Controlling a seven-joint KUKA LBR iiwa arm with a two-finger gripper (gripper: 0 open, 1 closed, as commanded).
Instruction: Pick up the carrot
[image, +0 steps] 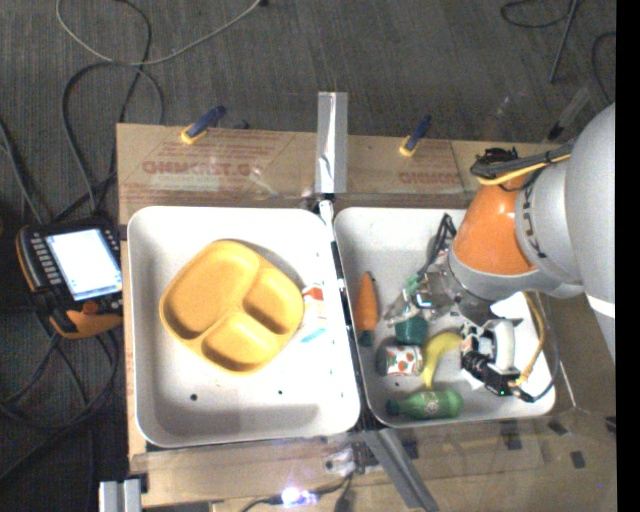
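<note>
- While the arm (560, 215) reached in over the right bin (395, 235), nothing of the pick itself had been done yet, as far as the view showed; the arm's orange band sat over that bin's far right part, well above the clutter.
- Left bin (150, 400) came next in size: it held the yellow divided plate (232, 305) near its middle, plus a few small scraps by its right wall, and it looked to play no part in this job.
- Right bin was where the action lay, with its things crowded toward the near half.
- Gripper (432, 290) hung low under the band, near the bin's middle, over the teal cup (410, 328); the wrist and cabling masked it, so I could not tell how it was set, and nothing showed in its grasp.
- Green bottle (428, 403) lay on its side along the near wall.
- Banana (440, 356) rested just above that bottle, toward the near right.
- Carrot (368, 303), the target, lay flat by the bin's left wall, lengthwise toward the far edge, a little apart from the cup and clear of the gripper.
- Small printed can (402, 360) sat just nearer than the carrot.
- My call: the tool was close but off target, so a shift toward the left wall, the descent, the closing and the lift all remained.
</note>
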